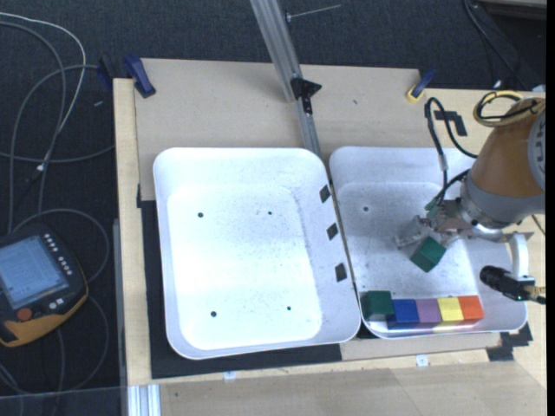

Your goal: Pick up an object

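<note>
Camera view looks down at a slant on a tan wooden worktop [225, 111] bearing two shallow white plastic bins side by side. The left white bin [173, 176] lies at about nine o'clock from the centre; the right white bin [364, 167] at about three o'clock. The grey arm with its orange band [507, 167] reaches in from three o'clock, and its gripper [431, 237] hangs low over the middle of the right bin.

A small dark green cube [427, 255] sits tilted directly under the gripper, at its six o'clock, touching or nearly touching the metal tips. Whether the jaws are clenched on it or released I cannot tell; the cube's tilt suggests it is being nudged or lifted, but that is a judgement.

Along the right bin's six o'clock wall five more blocks lie in a row, touching: one green block [376, 303], one blue block [404, 311], one purple block [428, 310], one yellow block [449, 308] and one orange block [471, 306], probably slid there against the rim. That makes six blocks and two bins.
</note>
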`<state>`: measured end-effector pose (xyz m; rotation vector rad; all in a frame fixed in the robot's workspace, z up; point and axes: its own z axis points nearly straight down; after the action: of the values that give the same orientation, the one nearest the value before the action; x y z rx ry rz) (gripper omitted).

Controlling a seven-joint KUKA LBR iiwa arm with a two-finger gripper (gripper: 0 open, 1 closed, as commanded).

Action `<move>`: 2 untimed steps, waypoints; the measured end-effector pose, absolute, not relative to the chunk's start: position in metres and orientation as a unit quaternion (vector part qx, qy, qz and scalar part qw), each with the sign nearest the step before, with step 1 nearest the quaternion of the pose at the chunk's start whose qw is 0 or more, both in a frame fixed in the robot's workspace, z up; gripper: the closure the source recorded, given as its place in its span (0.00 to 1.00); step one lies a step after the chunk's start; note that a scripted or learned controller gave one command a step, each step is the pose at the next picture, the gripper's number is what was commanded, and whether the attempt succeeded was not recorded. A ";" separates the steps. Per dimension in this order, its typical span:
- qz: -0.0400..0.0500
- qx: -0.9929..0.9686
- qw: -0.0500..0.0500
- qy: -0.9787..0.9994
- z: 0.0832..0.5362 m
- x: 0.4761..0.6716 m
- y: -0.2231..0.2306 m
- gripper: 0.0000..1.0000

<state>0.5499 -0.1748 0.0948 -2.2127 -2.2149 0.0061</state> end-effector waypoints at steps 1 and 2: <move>0.000 -0.706 0.003 -0.708 0.099 0.523 -0.133 0.00; -0.001 -0.707 0.001 -0.708 0.110 0.525 -0.135 1.00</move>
<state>0.5247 -0.1349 0.1101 -2.2192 -2.2220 -0.0032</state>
